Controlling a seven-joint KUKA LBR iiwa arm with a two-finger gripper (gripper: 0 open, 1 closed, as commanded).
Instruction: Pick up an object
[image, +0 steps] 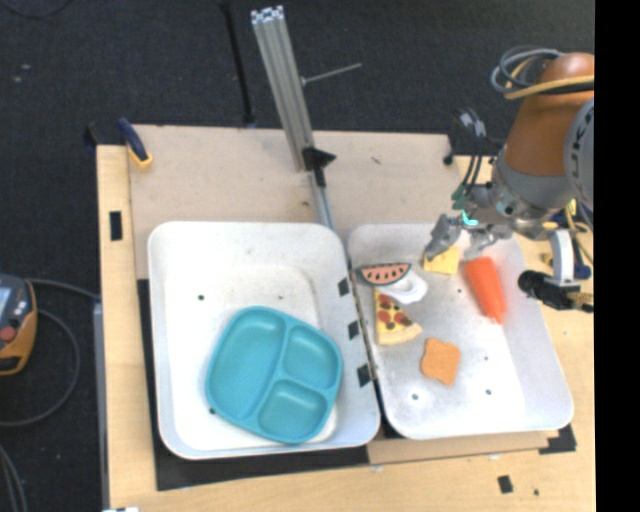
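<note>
Camera view shows the gripper (462, 236), fingers spread wide, over the yellow cheese wedge (441, 262) at twelve o'clock in the right bin (540, 400), the carrot (486, 287) just beside, which a slanted close might nudge.

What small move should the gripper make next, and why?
Probably a short, straight descent onto the yellow cheese wedge. The gripper hangs right over it in the right bin, with the orange carrot close beside, so drifting sideways risks a miss.
</note>
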